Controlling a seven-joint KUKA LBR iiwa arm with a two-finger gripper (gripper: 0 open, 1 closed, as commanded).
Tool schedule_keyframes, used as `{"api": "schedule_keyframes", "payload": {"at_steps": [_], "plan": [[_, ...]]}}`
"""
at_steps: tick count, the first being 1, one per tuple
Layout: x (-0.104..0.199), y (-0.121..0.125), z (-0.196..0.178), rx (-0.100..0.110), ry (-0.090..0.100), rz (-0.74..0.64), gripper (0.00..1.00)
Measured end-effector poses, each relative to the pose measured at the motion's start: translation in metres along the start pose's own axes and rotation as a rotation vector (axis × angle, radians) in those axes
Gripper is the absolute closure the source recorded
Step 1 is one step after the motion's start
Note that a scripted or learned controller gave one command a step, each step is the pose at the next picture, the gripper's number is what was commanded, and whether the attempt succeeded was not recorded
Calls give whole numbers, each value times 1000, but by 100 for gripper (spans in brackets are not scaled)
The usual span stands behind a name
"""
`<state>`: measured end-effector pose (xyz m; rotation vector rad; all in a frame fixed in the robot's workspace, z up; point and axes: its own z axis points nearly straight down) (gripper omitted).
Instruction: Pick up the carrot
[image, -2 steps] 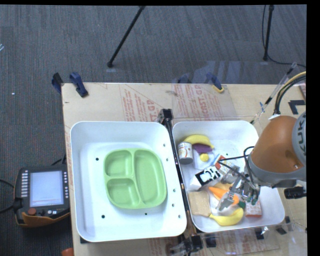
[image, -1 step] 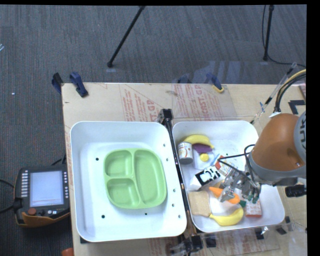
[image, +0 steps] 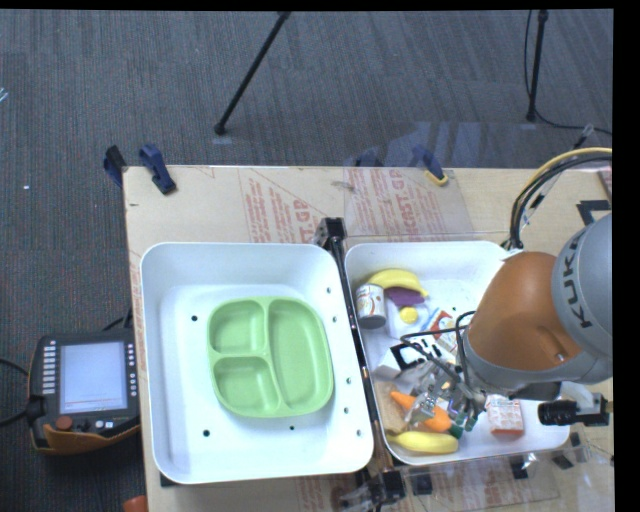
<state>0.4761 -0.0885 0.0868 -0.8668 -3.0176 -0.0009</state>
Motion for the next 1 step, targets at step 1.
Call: {"api": "schedule_keyframes", "payload": {"at_steps": [1], "plan": [[16,28,-102,-3,-6,179,100]]}}
